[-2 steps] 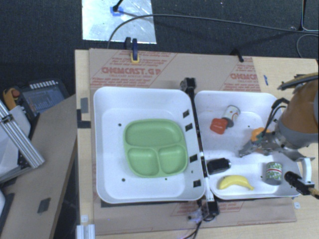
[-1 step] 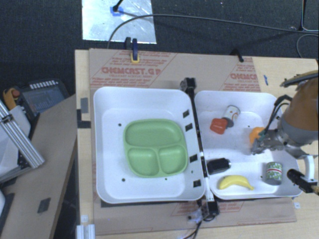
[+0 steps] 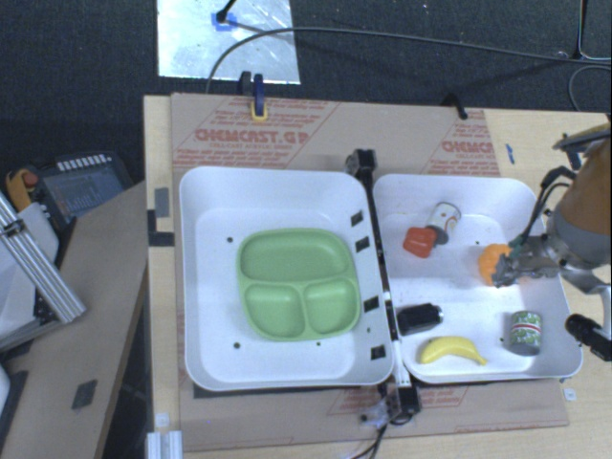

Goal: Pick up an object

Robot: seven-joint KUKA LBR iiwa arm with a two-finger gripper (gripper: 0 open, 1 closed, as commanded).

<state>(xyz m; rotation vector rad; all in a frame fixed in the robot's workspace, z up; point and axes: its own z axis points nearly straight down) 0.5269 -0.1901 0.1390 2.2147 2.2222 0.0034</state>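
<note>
The right bin [image 3: 411,194] holds several objects. An orange fruit [image 3: 491,259] lies near its right side, and my gripper [image 3: 507,267] sits right against it, partly covering it. Whether the fruit is between the fingers is unclear. A red and white object [image 3: 426,233] lies in the bin's upper middle. A yellow banana [image 3: 451,351] rests at the front edge, a small tin can [image 3: 523,332] stands at the front right, and a black object [image 3: 418,317] lies at the front left.
The left bin [image 3: 206,256] holds a green divided plate [image 3: 295,283]. A black divider with clips [image 3: 373,256] runs between the bins. The arm [image 3: 579,218] comes in over the right bin's right rim. Cables lie on the dark floor behind.
</note>
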